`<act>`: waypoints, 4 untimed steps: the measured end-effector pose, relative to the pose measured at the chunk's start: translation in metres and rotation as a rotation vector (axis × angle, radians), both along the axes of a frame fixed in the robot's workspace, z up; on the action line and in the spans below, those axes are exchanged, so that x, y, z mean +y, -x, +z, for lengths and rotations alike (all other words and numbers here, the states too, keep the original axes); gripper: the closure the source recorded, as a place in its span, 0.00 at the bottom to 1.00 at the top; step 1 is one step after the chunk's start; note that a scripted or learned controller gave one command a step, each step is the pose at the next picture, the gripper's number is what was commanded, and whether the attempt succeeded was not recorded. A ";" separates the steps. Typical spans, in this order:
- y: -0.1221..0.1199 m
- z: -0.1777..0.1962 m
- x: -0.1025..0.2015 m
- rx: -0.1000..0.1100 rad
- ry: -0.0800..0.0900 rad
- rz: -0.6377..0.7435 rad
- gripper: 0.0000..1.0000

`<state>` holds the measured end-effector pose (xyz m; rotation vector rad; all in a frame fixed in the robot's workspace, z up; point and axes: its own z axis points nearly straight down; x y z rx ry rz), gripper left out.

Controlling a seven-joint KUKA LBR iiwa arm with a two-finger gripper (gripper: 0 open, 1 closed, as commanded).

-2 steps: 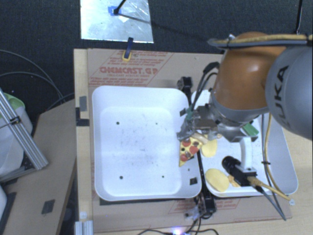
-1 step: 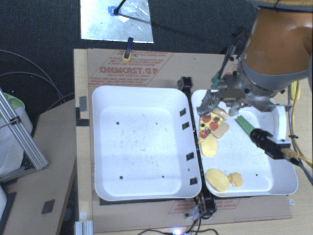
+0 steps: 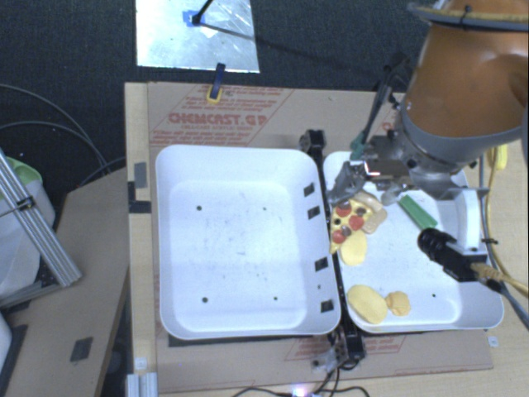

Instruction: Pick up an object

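The right bin [image 3: 479, 308] holds several toy foods. A yellow pizza-like slice with red dots [image 3: 357, 217] lies near its left wall, with a pale yellow oval piece [image 3: 354, 251] just below it. Toward the front lie a larger yellow lump [image 3: 368, 303] and a small orange-yellow lump [image 3: 399, 303]. A green stick [image 3: 418, 212] lies slanted further right. My gripper [image 3: 348, 184] hangs low over the bin's back left corner, just above the top edge of the dotted slice. I see nothing held in it.
The left bin [image 3: 240, 152] stands beside the right one, a black-clipped divider [image 3: 324, 222] between them. The big orange-banded arm [image 3: 471, 64] covers the right bin's back part. A metal sheet [image 3: 198, 23] lies behind the bench.
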<state>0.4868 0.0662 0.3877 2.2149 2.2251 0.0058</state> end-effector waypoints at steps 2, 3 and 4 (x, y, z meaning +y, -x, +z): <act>0.000 0.083 -0.014 -0.005 0.001 -0.007 1.00; 0.001 0.008 0.025 0.008 0.001 0.002 1.00; 0.000 0.024 0.030 0.001 0.000 0.000 1.00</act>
